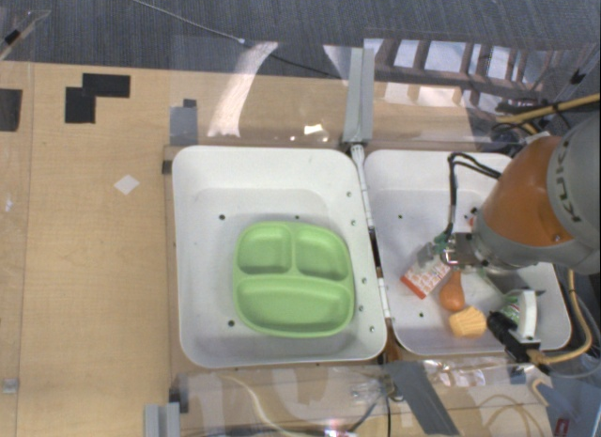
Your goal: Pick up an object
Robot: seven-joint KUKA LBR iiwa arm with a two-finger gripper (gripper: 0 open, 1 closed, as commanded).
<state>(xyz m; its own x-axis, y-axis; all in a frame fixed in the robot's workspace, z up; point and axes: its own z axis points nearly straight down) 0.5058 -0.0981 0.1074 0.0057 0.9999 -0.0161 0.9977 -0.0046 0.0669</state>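
Several small objects lie in the right bin [404, 200]. A red and white packet [423, 281] rests near the bin's left side. An orange, carrot-like piece [453, 292] lies just to its right, and a yellow chunk [467, 322] sits below that. A green and white item [519, 310] lies at the bin's lower right. My gripper [448, 253] hangs low over the bin, right above the packet and the orange piece. It looks very close to both, and I cannot tell whether it touches either. The orange wrist band [526, 202] hides the bin's right part.
The left bin [202, 191] holds a green divided plate [293, 278] in its middle. A metal divider rail [371, 238] separates the two bins. A black cable [460, 177] loops above the gripper. Wooden bench surface stretches to the left.
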